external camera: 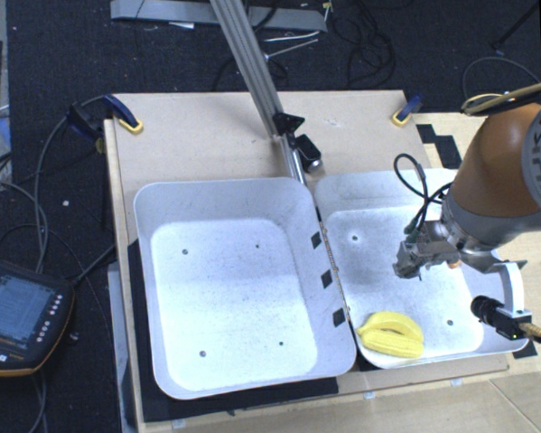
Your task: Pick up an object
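Pincer [409,265] low over right bin [369,197], above its floor. Yellow banana-like object [391,333] near front rim. Apart from pincer.

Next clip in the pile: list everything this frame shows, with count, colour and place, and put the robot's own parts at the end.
Bins: two, white, side by side on the bench.
Banana: one, yellow, near corner of the right bin, by the divide between the bins.
Bench: one, light tan, under the bins.
Clamps: two, blue and yellow, at the bench's far corners.
Metal rail: one, silver, slanting down from the top to the bins' far edge.
Handheld controller: one, black and orange, on the floor at left.
Cables: several, black, on the dark floor.
Arm: one, grey and orange, entering from the right.
End effector: one, grey, over the right bin, beyond the banana.
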Tool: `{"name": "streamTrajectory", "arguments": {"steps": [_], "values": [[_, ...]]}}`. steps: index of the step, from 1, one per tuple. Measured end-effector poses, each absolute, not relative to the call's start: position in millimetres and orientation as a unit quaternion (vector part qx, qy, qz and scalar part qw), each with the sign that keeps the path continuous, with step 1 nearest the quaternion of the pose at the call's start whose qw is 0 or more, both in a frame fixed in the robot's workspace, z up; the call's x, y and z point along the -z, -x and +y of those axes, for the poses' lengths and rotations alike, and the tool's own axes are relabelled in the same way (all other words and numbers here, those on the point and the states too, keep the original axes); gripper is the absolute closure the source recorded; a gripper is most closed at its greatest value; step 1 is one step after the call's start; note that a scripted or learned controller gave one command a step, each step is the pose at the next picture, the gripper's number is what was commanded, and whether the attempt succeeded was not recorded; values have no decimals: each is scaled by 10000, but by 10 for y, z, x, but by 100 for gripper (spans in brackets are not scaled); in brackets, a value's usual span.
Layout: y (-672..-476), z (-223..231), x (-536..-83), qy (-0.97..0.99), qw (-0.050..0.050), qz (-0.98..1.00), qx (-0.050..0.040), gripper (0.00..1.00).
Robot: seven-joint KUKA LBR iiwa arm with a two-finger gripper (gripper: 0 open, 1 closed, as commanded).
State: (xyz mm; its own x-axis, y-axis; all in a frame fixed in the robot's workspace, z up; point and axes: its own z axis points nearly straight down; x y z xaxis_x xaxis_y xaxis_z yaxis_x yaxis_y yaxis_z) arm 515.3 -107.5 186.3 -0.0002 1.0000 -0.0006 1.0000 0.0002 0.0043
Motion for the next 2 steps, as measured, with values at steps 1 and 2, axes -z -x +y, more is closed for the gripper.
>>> {"name": "streamTrajectory", "arguments": {"steps": [1, 2], "values": [[-5218, -1046, -2301, -7068, 14, 7074, -11, 100], [-5270, -1135, -2795, -7071, 17, 7071, -12, 100]]}}
